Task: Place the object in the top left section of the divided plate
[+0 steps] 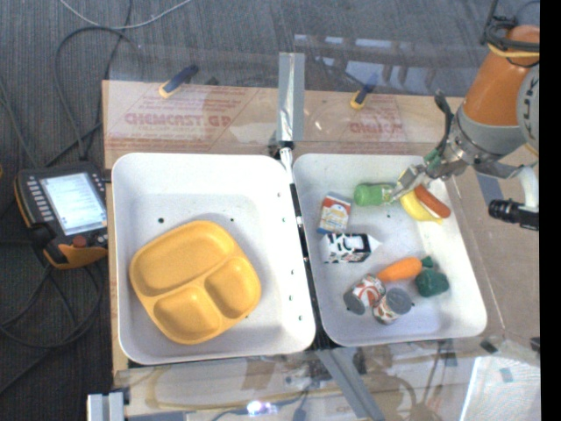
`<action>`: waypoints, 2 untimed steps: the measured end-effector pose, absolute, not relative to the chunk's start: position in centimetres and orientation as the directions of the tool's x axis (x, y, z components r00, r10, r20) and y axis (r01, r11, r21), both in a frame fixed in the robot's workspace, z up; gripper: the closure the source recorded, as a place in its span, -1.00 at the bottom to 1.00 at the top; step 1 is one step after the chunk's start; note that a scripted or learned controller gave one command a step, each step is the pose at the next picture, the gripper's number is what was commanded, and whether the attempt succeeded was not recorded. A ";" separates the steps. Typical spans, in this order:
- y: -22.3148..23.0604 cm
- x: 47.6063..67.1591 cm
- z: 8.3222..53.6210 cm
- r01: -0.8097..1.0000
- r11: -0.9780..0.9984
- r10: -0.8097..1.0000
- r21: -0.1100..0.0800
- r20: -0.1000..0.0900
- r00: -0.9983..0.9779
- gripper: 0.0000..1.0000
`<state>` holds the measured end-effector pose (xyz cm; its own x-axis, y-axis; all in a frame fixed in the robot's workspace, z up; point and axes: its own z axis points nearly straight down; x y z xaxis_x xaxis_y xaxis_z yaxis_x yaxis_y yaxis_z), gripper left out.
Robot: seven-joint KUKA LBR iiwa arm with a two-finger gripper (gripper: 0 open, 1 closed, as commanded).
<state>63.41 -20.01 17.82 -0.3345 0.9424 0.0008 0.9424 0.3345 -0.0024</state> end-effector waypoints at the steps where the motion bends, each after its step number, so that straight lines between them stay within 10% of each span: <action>1: -13.3 62.3 17.4 0.878 0.478 0.878 -0.003 0.002 -0.478 1.00; 2: -4.8 58.9 19.7 0.811 0.585 0.811 -0.003 0.003 -0.585 1.00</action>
<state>58.94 -4.84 19.71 -0.5845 0.8114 0.0030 0.8114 0.5845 -0.0026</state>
